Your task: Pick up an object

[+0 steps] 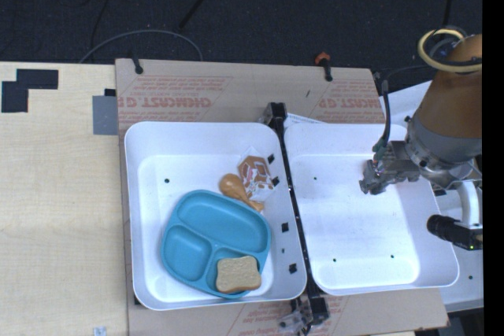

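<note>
The claw (376,175) hangs over the right bin (370,279); its state I cannot tell. In the left bin (146,169), bread (238,274) lies on a blue tray (206,236).

Toast (238,274) on tray (197,240), left bin (146,169)

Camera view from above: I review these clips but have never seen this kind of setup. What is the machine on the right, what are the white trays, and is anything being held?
You are looking down at a slant on a bench. The grey and orange shape at right is a robot arm; its gripper hangs over the right bin. I see nothing between its fingers. The left bin holds a blue divided plate with a slice of bread in one compartment. Beside the plate lie a tan toy drumstick and a small clear-wrapped packet.
</note>
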Controlling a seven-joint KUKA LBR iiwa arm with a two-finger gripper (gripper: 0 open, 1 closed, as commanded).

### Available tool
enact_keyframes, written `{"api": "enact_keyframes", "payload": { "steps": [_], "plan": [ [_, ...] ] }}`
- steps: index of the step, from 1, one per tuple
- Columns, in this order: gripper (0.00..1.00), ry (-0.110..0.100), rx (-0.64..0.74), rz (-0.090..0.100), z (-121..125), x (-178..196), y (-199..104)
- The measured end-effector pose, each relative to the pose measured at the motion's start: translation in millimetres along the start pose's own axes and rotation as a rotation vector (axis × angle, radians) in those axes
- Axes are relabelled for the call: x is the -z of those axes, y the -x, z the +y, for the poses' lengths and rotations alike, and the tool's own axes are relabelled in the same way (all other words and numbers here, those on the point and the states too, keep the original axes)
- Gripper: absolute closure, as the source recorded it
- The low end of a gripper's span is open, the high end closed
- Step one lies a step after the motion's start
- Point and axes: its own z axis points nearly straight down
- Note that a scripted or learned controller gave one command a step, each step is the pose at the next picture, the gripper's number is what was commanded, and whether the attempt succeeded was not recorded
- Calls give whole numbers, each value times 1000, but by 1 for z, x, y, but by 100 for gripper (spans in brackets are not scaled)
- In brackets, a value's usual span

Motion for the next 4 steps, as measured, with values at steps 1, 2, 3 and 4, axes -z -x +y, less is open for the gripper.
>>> {"api": "enact_keyframes", "payload": {
  "steps": [1,2,3,4],
  "plan": [
    [100,-1,-1,-1,-8,2,-46],
    [100,-1,2,0,-11,1,-109],
    [100,-1,0,-2,-3,-9,-157],
    [100,-1,1,-2,-13,-7,-215]
  ]
}}
